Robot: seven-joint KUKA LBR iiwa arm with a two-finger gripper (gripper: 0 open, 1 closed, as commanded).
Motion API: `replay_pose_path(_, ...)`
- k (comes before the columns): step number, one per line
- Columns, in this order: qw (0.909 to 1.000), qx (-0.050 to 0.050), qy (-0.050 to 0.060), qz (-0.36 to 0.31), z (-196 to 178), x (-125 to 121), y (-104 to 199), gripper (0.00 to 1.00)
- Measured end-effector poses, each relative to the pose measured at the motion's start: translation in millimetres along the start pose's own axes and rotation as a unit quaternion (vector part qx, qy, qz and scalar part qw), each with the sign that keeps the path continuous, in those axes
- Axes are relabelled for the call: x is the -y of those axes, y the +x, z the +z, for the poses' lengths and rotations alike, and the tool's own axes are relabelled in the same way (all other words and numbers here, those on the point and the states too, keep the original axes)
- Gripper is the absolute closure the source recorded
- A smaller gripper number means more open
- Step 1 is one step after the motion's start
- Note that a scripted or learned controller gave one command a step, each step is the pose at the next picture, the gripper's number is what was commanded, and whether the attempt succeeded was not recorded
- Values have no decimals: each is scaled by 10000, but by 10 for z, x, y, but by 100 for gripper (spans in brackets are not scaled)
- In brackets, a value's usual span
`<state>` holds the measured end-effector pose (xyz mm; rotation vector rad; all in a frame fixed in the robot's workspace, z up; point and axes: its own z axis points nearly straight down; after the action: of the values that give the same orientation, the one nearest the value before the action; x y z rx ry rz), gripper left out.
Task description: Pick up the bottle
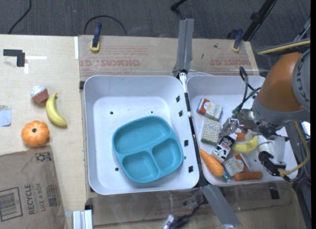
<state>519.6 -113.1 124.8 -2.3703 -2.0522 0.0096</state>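
Observation:
The bottle (pixel 224 148) is small, white with black patches, and lies tilted in the middle of the right bin (pixel 256 82). My gripper (pixel 232 126) hangs just above its upper end, at the tip of the grey arm with the orange band (pixel 279 85) that reaches in from the right. The view does not show whether the gripper touches the bottle. A yellow banana (pixel 246 145) lies right beside the bottle on its right.
Around the bottle lie a small carton (pixel 209 108), a pale checked box (pixel 211 132), a carrot (pixel 212 163), another carton (pixel 236 164) and a red-orange piece (pixel 248 175). The left bin (pixel 98 124) holds a blue divided plate (pixel 147 149). Toy food lies on the bench at left.

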Motion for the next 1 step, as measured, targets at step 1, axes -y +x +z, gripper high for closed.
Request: replay_pose_path(1,9927,16,-16,-1205,-3145,-767,-3,0)
